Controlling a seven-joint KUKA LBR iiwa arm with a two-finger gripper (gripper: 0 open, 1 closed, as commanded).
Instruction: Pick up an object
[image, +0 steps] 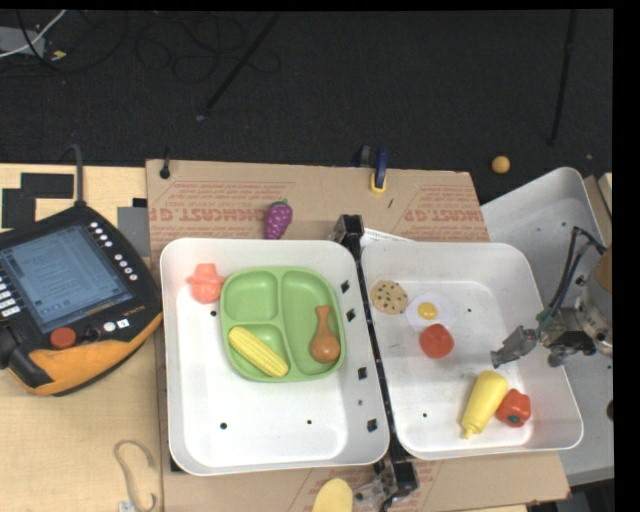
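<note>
White plastic bins sit side by side on a cardboard-covered surface, seen from the fixed overhead camera. The left bin carries a green divided plate with a yellow corn cob in its lower left section and a brown drumstick in its right section; a pink toy lies just beside the plate's upper left edge.

The right bin holds a cookie near its upper left corner, a fried egg just to the cookie's right, and a red tomato below the egg. A yellow squash-like piece lies tilted toward the lower right of that bin, touching or nearly touching a red pepper at its right.

The tool reaches in from the right and hangs over the right bin's right side, above the yellow piece and well to the right of the tomato. Nothing shows between its fingers; whether they are apart or together cannot be told at this size.

Outside the bins, a purple grape bunch rests on the cardboard above the left bin, and a teach pendant lies at far left.
</note>
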